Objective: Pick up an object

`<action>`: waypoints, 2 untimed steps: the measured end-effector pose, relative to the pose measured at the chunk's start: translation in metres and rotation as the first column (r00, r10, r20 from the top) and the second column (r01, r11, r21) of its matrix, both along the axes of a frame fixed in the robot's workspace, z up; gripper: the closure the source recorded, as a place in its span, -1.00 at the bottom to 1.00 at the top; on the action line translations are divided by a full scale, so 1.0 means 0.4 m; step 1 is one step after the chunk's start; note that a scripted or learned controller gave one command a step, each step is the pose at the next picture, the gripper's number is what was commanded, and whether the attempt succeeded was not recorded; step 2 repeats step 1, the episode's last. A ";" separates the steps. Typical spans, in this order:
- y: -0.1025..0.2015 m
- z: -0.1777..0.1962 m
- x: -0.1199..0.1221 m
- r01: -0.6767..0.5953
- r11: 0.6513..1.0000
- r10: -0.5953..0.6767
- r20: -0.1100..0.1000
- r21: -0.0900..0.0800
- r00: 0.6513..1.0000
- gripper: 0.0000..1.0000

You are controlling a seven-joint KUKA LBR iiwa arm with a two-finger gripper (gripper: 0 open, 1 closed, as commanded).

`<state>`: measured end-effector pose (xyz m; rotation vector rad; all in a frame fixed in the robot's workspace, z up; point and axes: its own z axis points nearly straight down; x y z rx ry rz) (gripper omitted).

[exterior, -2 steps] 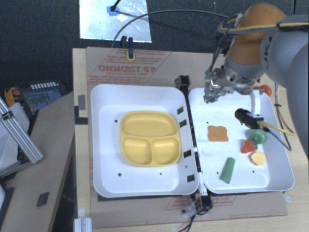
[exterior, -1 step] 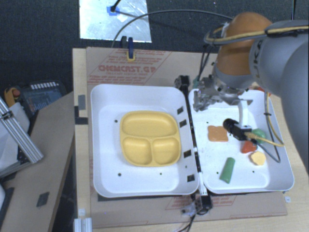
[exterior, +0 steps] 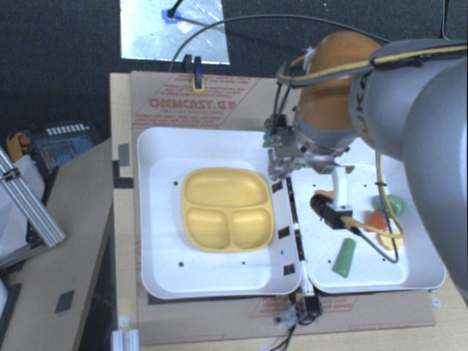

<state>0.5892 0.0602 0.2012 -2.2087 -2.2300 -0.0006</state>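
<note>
Firstly, lettering: the brown cardboard sheet (exterior: 241, 97) under both bins bears red print reading "CHEMCAST", followed by characters that look like "G P". More red print shows on the cardboard along the near edge, too small to read. A blue and yellow clamp (exterior: 196, 73) grips the sheet's far edge, just above the print.

Left bin (exterior: 146, 218): its rim is unobstructed on the left, far and near sides. A yellow compartment tray (exterior: 227, 209) lies flat near the centre, with one long section on the far side and two smaller ones nearer the camera; corners rounded, surface plain. Open white floor surrounds it on all sides, narrowest towards the divider.

Gripper (exterior: 280, 165): it stands over the far right corner of the left bin, at the divider, just beyond the tray's far right corner. Whether it is open or closed cannot be told, and nothing is seen held.

Right bin (exterior: 428, 273): the grey arm covers its far and right parts. A green block (exterior: 344, 257) lies tilted near the front, apart from the walls. A green ball (exterior: 393, 205) and an orange piece (exterior: 375, 219) sit close together further right, partly hidden.
</note>
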 end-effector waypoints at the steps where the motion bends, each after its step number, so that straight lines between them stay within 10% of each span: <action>1: 0.109 0.045 -0.046 0.001 1.000 -0.001 0.003 -0.001 1.000 1.00; 2: 0.109 0.045 -0.046 0.001 1.000 -0.001 0.003 -0.001 1.000 1.00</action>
